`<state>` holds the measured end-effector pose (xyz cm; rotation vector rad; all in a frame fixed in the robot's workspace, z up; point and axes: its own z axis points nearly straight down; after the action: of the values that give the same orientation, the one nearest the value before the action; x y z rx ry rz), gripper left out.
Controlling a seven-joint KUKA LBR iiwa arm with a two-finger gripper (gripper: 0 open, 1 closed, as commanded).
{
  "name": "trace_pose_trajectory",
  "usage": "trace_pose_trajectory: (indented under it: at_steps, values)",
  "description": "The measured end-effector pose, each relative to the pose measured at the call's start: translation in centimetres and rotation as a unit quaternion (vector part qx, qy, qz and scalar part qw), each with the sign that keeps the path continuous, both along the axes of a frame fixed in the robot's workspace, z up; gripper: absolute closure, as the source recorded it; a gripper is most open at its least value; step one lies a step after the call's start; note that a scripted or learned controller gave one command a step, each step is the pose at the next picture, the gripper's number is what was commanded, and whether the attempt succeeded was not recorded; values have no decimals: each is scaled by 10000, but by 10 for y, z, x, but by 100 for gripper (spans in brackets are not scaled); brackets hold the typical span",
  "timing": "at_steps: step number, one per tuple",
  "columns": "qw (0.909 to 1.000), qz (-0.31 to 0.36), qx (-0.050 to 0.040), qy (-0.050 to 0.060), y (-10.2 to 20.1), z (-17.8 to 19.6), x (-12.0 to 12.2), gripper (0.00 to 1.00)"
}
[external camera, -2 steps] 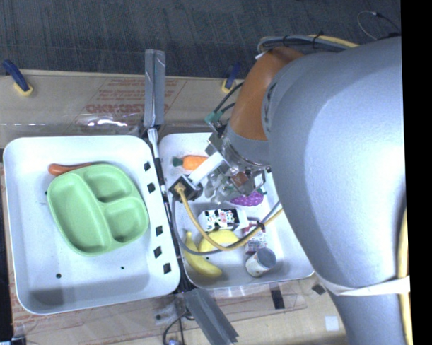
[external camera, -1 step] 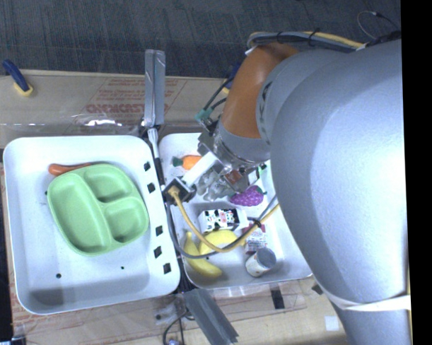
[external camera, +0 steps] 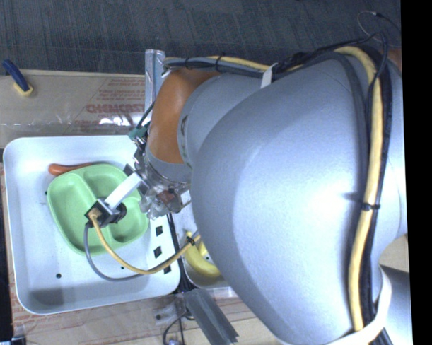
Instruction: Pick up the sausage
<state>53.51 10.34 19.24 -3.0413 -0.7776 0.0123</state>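
The sausage (external camera: 63, 168), thin and orange-brown, lies in the left bin (external camera: 36, 280) against the far rim of a green divided plate (external camera: 79, 198). Only its left part shows past the plate's edge. My gripper (external camera: 160, 197) hangs under the orange wrist band at the right side of the left bin, over the plate's right edge and well to the right of the sausage. The wrist and cabling hide most of it. A white bracket with a black end (external camera: 110, 207) and a yellow cable (external camera: 113, 260) reach from the wrist over the plate.
The grey arm body (external camera: 294, 187) covers the right bin. A yellow object (external camera: 198, 262) peeks out below the arm near the divider between the bins. A blue and yellow clamp (external camera: 16, 76) sits at the bench's far left corner.
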Motion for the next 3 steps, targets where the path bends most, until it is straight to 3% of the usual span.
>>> trace_pose_trajectory:
  at_steps: [1, 2, 3]
  values:
    - [9979, -642, 18, -48, 80, -98, -58, 100]
    - [9979, -648, -1, -12, 79, -101, -60, 0]
    - [9980, -637, 7, -16, -40, -1, -10, 0]
